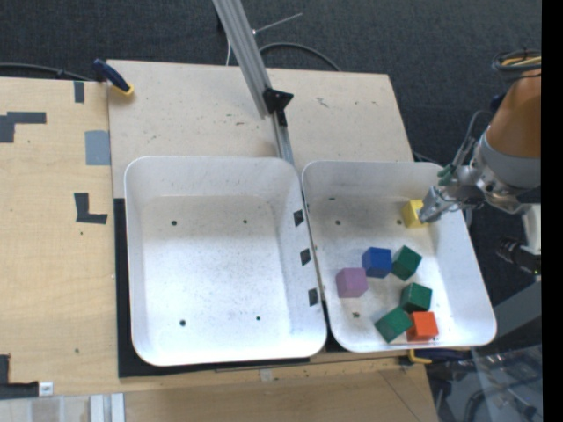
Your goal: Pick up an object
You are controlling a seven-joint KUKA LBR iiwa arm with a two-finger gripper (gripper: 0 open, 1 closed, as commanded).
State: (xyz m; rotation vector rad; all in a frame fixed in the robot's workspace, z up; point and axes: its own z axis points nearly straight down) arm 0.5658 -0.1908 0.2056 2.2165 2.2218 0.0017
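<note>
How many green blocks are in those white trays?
3, all in the right bin: one green block beside the blue block, one below it, and one left of the orange block. None seems hidden.

No legible text, labels, brand marks, numbers or signs anywhere in the camera view. Dark tape patches on the bench carry no readable characters.
</note>
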